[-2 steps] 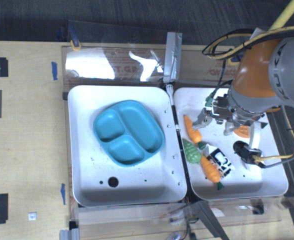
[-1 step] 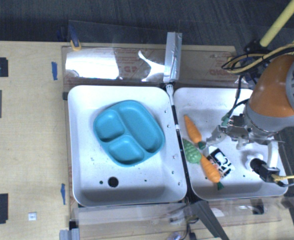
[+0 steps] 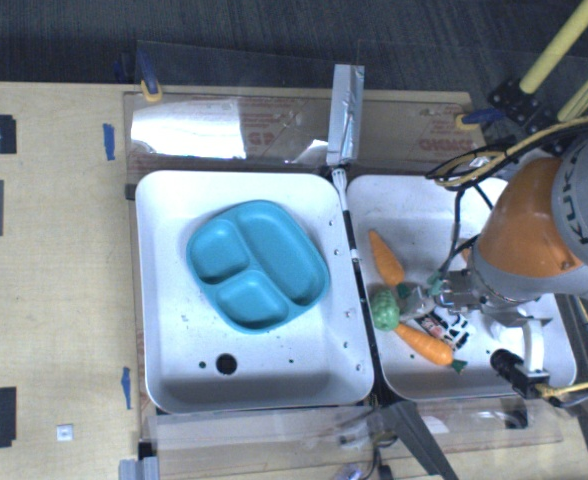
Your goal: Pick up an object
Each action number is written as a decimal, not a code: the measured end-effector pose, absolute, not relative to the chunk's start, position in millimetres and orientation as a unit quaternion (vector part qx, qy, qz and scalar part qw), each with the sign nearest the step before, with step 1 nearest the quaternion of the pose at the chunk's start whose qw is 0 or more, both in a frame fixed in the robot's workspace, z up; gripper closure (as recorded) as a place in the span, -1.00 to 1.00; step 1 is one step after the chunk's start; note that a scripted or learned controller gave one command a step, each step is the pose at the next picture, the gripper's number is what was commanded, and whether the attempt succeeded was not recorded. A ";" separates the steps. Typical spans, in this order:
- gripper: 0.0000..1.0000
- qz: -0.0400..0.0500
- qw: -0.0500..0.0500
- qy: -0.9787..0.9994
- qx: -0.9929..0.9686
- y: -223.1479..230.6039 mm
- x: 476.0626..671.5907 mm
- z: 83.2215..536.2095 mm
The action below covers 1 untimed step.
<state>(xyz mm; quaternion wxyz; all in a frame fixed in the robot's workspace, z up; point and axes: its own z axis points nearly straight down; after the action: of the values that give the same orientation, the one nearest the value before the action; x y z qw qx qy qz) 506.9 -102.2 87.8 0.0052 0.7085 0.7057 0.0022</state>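
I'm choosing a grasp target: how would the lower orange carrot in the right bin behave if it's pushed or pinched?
The lower carrot looks like a rigid toy, so probably stiff and light. Its round, tapered shape may roll or pivot when nudged. It lies beside the green piece, which a push may disturb.

A blue divided plate (image 3: 258, 264) lies in the left white bin (image 3: 164, 358), with a small dark spot, perhaps a hole, toward its lower left. Black marks and blue tape dot the pale counter (image 3: 44, 268) at frame left.
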 end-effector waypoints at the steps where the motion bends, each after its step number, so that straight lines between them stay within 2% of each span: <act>1: 1.00 0.004 0.006 0.706 0.708 -100.7 507.9 98.2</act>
<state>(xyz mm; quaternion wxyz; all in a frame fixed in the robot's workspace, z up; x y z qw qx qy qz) 507.9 -100.7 98.2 0.0055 0.7082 0.7060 0.0038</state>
